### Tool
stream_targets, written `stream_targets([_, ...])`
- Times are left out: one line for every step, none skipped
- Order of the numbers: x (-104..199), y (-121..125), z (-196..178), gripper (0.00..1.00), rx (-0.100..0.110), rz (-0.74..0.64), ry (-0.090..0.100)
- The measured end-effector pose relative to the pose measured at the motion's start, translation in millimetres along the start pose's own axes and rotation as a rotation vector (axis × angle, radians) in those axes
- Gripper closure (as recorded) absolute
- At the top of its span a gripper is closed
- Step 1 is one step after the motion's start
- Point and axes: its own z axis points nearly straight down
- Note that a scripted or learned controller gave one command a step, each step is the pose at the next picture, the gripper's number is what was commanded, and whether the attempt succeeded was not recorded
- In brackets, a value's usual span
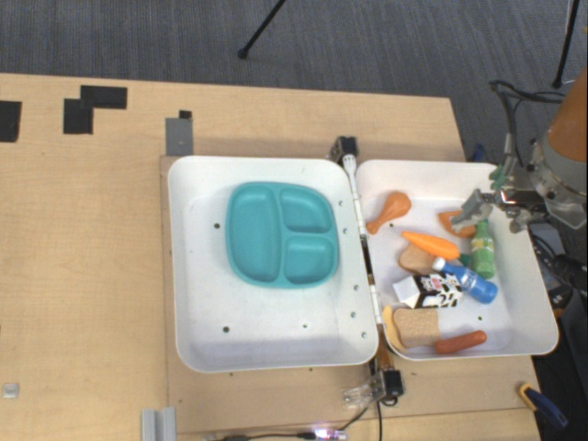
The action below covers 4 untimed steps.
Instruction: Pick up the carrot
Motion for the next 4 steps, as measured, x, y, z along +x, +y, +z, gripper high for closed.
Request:
stream_targets([34.6, 15.9, 177.6, 0.0, 0.0, -0.062, 0.002])
stream_targets([22.5, 62.8, 185.1, 0.0, -0.012, 0.236, -0.002])
stream_targets([22.8, 66.1, 172.3, 1.0, -0.023, 0.232, -0.004])
stream_targets([-58.0, 28.5, 177.2, 1.0, -0.001, -0.09, -0.004])
